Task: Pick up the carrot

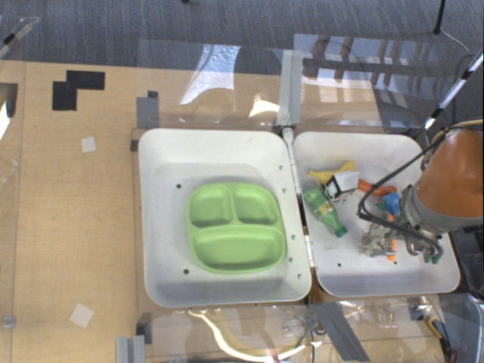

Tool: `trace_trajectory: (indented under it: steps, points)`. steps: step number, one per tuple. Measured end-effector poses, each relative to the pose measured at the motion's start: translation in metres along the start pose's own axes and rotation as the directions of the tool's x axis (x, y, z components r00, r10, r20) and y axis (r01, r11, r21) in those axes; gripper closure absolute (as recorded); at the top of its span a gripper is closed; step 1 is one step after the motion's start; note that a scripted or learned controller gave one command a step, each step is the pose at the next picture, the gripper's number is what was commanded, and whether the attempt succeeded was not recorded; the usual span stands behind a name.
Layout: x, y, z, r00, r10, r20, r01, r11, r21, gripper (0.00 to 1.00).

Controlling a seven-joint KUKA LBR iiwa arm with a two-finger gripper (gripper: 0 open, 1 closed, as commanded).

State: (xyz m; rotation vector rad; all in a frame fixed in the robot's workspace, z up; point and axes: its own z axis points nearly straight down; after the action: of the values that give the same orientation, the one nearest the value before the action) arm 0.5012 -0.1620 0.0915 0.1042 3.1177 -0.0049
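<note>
The carrot (376, 188) is a small orange piece lying in the right bin (355, 274), just right of a white box (345, 182); part of it is covered by a black cable. My gripper (380, 242) hangs low over the right side of that bin, a short way in front of the carrot and apart from it. The arm's orange band (454, 174) and wrist hide the bin's right edge. A small orange bit (393, 258) shows by the gripper's tip; I cannot tell what it belongs to.
The right bin also holds a green bottle (325, 212), a yellow item (330, 174) and a blue object (390, 203) beside the carrot. The left bin (162, 203) holds a green divided plate (235, 226). A raised divider (296, 203) separates the bins.
</note>
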Motion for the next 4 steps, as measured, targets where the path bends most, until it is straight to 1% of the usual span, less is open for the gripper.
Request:
trace_trajectory:
  steps: [1,2,3,4]
  points:
    - [-0.018,0.071,0.000,0.996,0.091,0.001,-0.091,0.996,-0.003,0.00]
    - [0.008,-0.011,0.000,0.993,0.117,-0.001,-0.117,0.993,0.005,0.00]
    - [-0.092,0.047,-0.040,0.995,0.102,-0.007,-0.102,0.995,-0.003,0.00]
    - [-0.074,0.011,0.003,0.978,-0.209,-0.007,0.209,0.978,-0.004,0.00]
